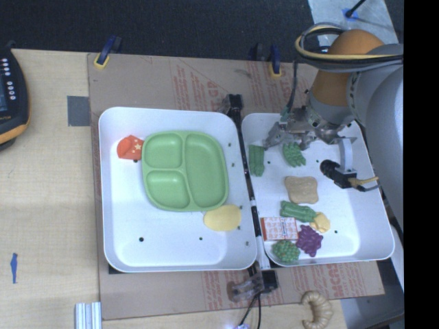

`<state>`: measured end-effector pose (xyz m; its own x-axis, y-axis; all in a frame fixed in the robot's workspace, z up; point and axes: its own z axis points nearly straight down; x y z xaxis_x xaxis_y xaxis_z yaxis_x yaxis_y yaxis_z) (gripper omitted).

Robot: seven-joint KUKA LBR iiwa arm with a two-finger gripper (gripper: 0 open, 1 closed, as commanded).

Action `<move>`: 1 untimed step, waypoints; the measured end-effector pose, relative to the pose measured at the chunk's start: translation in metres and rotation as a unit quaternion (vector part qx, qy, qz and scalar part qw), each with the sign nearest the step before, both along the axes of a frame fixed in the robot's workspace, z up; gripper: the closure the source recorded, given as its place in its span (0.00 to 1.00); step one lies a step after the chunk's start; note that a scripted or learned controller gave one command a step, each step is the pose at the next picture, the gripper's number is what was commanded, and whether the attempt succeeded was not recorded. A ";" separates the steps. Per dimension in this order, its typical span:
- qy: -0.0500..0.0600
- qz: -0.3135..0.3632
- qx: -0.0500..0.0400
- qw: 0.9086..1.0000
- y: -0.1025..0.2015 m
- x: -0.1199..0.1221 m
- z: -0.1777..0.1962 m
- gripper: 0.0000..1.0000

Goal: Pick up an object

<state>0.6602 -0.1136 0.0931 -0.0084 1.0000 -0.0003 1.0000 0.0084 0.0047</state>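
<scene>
Gripper (293,137) low over the right bin's (363,242) far end, finger spread impossible to tell. Green toy (294,155) just beneath it; green pickle-like piece (256,160) to its left.

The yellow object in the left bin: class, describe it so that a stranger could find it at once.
Start at the left white bin, which holds a green divided plate. Just past the plate's lower right corner lies the yellow object, a smooth pale oval. The bin's only other small item is red.
</scene>
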 end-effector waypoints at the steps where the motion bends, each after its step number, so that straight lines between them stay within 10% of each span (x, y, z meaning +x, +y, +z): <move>1: 0.001 -0.005 -0.002 1.000 -0.065 -0.004 0.041 0.00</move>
<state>0.6566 -0.1788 0.1345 0.0008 1.0000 -0.0035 1.0000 -0.0008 0.0019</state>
